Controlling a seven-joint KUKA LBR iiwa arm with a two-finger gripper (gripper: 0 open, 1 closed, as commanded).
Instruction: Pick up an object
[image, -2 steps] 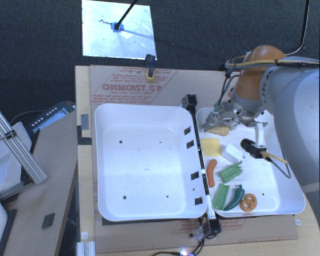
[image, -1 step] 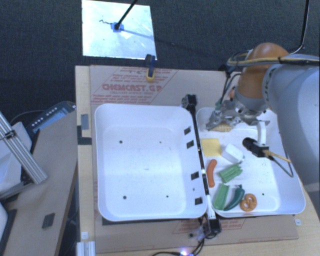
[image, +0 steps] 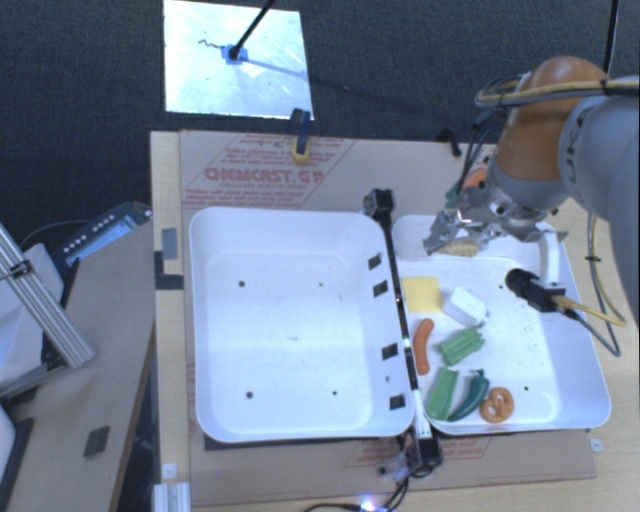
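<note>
- Camera view places the hand (image: 452, 232) low at the 12 o'clock end of the right bin (image: 580, 375), over a pale crumbly piece (image: 462, 247) that may be a cracker.
- You cannot tell from this angle whether the hand is apart or together, nor whether it grips that piece.
- Other candidates lie toward 6 o'clock: yellow block (image: 421, 294), white block (image: 464, 306), orange sausage (image: 423, 344), green vegetables (image: 461, 346) and pretzel (image: 495, 404).
- For a sound pick, centre over one item and come straight down; the clustered vegetables invite a double catch.
- The bin's far wall sits just beside the hand at 12 o'clock, so lift vertically.
- Open room lies at 9 o'clock across the divider, in the left bin (image: 290, 330).
</note>
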